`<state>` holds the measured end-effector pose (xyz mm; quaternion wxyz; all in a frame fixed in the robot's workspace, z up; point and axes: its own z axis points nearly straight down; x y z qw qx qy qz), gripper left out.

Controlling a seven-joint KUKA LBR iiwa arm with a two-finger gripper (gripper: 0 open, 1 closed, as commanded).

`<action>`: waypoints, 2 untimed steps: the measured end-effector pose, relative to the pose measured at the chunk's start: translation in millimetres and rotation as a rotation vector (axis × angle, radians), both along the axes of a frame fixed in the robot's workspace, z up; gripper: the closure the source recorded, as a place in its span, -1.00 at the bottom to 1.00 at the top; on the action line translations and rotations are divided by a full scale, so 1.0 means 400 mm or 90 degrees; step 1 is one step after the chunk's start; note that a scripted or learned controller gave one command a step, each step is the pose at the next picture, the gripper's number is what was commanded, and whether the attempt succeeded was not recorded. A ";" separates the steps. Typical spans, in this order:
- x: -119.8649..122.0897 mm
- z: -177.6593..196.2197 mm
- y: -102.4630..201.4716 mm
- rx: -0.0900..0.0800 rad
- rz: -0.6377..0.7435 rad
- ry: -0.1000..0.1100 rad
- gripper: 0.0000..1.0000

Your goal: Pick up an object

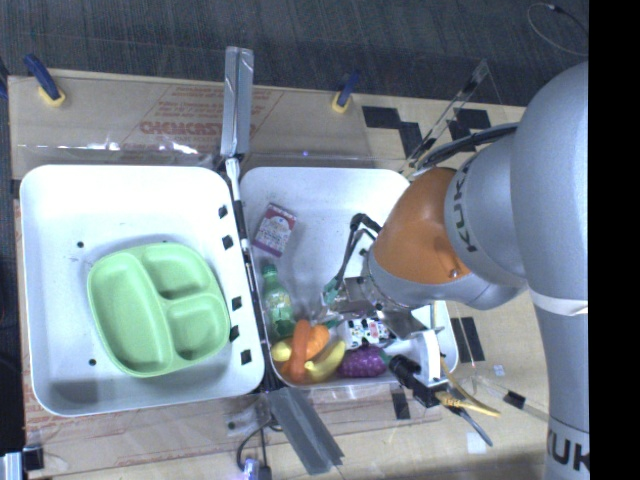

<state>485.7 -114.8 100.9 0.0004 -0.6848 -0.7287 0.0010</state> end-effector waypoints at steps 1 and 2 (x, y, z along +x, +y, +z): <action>0.120 0.004 0.054 0.001 -0.036 0.001 1.00; 0.166 0.226 0.162 0.001 -0.044 0.001 1.00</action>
